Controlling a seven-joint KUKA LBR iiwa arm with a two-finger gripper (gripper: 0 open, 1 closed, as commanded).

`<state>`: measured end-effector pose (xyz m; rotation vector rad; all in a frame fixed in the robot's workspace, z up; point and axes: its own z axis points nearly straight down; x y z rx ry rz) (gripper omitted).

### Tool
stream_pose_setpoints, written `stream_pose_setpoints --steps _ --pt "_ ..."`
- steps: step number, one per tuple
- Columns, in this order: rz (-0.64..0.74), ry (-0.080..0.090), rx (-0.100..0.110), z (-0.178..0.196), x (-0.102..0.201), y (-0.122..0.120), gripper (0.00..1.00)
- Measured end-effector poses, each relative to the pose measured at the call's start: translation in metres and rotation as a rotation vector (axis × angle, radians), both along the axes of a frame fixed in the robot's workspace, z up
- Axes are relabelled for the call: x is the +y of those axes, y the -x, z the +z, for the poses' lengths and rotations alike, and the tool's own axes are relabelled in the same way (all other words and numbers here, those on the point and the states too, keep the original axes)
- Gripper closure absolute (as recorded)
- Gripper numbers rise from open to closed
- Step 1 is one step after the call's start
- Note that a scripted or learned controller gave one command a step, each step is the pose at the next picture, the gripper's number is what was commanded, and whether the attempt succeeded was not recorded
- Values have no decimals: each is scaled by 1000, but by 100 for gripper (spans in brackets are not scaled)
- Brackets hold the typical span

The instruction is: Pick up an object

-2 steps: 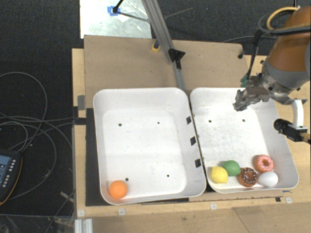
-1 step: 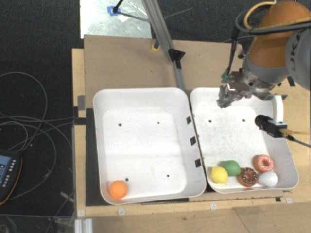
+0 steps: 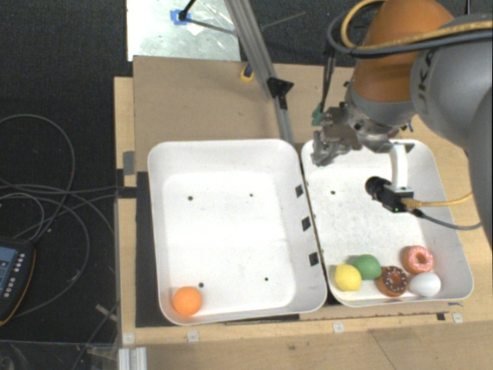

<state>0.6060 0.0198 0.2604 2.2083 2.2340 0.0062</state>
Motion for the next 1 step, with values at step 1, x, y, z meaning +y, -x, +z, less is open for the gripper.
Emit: stream_pose_setpoints --steps 1 --pt "-2 1 1 -9 42 -6 100"
